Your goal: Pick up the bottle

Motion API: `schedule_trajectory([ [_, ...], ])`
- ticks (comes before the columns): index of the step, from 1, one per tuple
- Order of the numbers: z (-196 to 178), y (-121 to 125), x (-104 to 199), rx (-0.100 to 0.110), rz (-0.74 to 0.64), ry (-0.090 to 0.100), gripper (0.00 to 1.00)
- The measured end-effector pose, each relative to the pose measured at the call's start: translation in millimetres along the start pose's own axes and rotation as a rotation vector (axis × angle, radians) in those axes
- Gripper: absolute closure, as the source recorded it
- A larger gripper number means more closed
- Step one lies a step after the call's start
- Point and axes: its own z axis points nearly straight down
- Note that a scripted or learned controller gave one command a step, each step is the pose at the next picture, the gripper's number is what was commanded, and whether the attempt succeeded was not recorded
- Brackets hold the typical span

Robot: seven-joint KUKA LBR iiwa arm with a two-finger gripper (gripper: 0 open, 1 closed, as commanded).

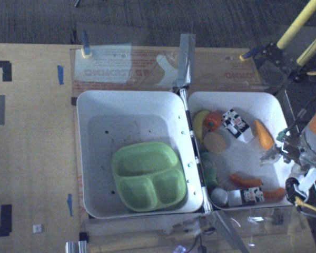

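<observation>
The bottle (238, 196) lies on its side along the near wall of the right bin (274, 103). It has a grey rounded end pointing left and a black-and-white label towards the right. My gripper (274, 153) hangs at the bin's right rim, above and to the right of the bottle and clearly apart from it. It is close to an orange carrot (263, 134). Nothing can be seen held in it.
The right bin also holds a cow-patterned carton (236, 124), a red tomato (213, 121), a yellow piece (200, 123), a tan round item (215, 142), a green item (208, 173) and two orange-red pieces (246, 181) beside the bottle. A green divided plate (147, 176) lies in the left bin (95, 136).
</observation>
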Motion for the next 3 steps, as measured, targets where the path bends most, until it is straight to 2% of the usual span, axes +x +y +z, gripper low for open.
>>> schedule_trajectory([
  [1,24,-7,12,0.0,-0.03,0.0,0.0],
  [2,15,-7,11,0.001,-0.027,-0.001,1.0],
  [3,-115,-24,83,-0.002,0.081,-0.001,1.0],
])
